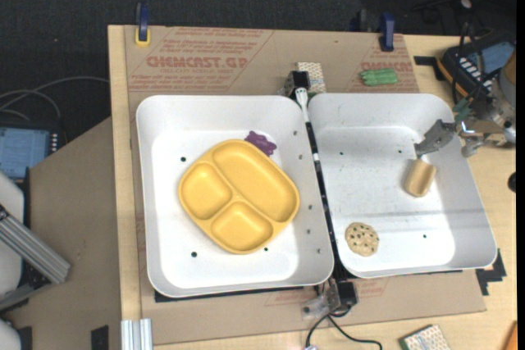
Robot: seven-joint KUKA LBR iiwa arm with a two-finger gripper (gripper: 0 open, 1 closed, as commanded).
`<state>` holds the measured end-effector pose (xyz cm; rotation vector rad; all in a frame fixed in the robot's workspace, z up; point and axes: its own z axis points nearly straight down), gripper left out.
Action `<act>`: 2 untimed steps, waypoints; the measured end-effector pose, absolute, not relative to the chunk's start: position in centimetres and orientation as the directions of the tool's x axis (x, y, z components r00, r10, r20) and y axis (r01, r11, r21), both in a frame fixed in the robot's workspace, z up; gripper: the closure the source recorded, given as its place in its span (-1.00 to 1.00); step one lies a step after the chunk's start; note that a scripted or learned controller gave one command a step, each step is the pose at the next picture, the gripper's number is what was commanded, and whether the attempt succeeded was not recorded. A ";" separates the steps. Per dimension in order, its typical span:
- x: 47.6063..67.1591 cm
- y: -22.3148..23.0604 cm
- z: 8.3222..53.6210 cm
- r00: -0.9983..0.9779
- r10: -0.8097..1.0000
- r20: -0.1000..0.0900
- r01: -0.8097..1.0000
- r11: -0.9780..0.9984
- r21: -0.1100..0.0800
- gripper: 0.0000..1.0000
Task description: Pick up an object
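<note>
A tan cylinder (419,177) lies in the right bin (385,115), right of the bin's middle. A round speckled cookie (362,238) rests nearer that bin's front. In the left bin (156,176) sits a yellow divided plate (238,195), and a small purple object (262,143) lies at the plate's far edge. My gripper (452,143) hovers over the right bin's right side, just above and right of the tan cylinder. It is open, with nothing between its fingers.
A green object (379,78) lies on the cardboard bench behind the right bin. Blue clamps (143,33) (386,37) hold the board's back edge. A small patterned item (310,78) sits behind the seam between the bins.
</note>
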<state>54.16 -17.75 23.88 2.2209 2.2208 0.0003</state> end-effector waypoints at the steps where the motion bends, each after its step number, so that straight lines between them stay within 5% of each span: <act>1: 53.9 -20.7 9.5 -0.001 1.000 -0.002 1.000 0.001 0.003 -1.00; 2: 54.0 -20.8 10.5 0.001 1.000 -0.004 1.000 -0.001 0.006 1.00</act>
